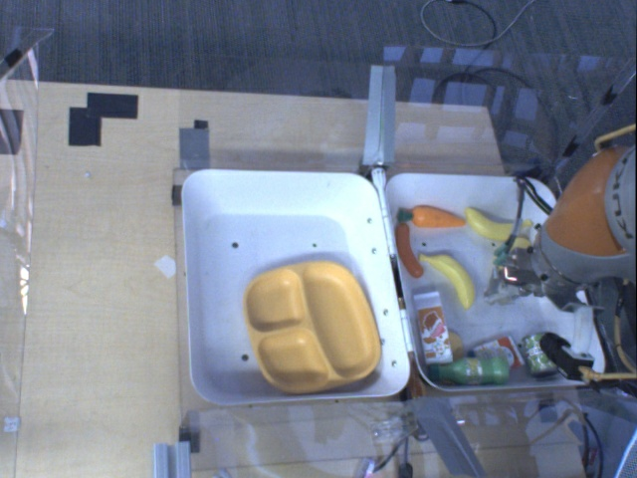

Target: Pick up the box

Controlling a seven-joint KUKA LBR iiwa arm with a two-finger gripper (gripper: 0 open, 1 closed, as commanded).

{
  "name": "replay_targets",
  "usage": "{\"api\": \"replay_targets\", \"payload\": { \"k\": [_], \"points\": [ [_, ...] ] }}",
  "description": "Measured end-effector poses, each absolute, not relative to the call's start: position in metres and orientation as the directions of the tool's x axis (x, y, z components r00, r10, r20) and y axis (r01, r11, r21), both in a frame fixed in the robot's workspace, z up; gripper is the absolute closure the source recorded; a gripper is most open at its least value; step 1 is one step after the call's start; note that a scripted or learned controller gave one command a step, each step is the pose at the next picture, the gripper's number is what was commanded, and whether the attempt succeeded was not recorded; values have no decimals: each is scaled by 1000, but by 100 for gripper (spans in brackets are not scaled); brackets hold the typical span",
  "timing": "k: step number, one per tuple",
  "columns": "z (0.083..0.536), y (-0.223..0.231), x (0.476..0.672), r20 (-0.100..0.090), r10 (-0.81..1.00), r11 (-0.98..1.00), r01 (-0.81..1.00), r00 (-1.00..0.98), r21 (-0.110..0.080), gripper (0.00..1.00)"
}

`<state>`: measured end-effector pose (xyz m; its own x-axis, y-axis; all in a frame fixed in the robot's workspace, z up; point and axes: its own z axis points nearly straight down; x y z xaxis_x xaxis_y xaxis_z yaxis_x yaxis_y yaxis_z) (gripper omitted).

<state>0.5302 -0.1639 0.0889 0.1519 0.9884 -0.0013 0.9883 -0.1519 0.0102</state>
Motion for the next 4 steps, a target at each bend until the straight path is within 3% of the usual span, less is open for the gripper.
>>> {"api": "replay_targets", "payload": {
  "k": [1, 2, 3, 4],
  "points": [
    [183, -23, 541, 0, 987, -160, 987, 160, 1, 100],
    [207, -62, 618, -2, 976, -219, 976, 219, 0, 100],
    [182, -9, 670, -1, 950, -313, 950, 313, 1, 100],
    [191, -8, 671, -3, 952, -305, 952, 305, 2, 100]
  ]
}}
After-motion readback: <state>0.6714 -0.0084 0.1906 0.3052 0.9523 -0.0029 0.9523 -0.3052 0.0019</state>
